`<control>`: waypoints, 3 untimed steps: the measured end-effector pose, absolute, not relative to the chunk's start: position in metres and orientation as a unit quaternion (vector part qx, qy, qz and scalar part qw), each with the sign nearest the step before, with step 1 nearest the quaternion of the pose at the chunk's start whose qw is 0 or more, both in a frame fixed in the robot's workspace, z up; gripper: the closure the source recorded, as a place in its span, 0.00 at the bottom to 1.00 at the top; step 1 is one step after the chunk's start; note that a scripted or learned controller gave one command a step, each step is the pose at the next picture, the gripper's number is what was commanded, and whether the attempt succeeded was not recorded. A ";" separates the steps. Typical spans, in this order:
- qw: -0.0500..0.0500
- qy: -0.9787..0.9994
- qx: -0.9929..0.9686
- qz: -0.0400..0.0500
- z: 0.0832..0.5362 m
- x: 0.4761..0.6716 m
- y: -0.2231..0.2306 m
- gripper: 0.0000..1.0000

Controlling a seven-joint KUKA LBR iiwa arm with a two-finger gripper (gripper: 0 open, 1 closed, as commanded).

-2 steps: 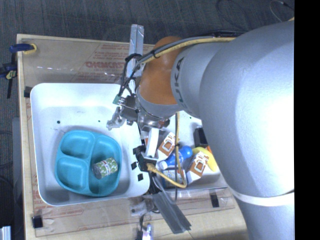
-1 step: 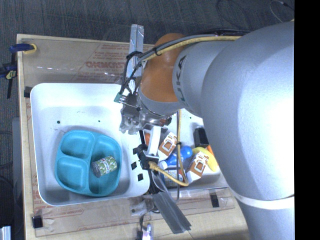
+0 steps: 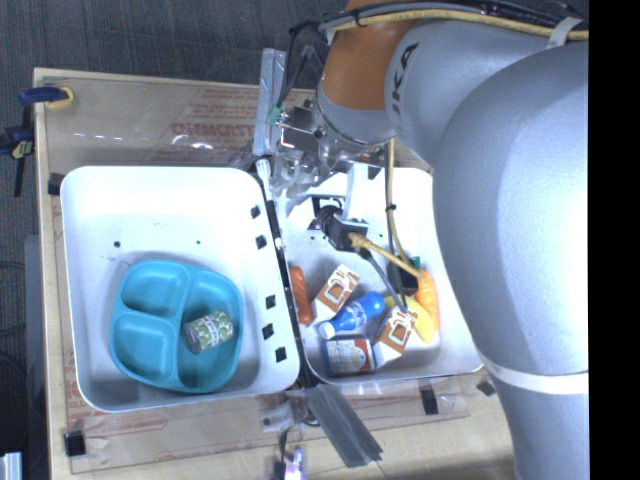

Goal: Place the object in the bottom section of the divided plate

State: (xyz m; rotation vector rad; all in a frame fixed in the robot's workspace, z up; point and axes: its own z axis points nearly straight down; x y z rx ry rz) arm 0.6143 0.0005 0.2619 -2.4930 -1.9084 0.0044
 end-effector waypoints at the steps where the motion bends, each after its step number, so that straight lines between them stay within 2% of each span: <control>1: 0.001 -0.591 -0.807 0.002 0.233 0.656 -0.052 1.00; 2: 0.001 -0.600 -0.800 0.001 0.270 0.656 -0.118 1.00; 3: 0.002 -0.648 -0.762 0.001 0.244 0.657 -0.163 1.00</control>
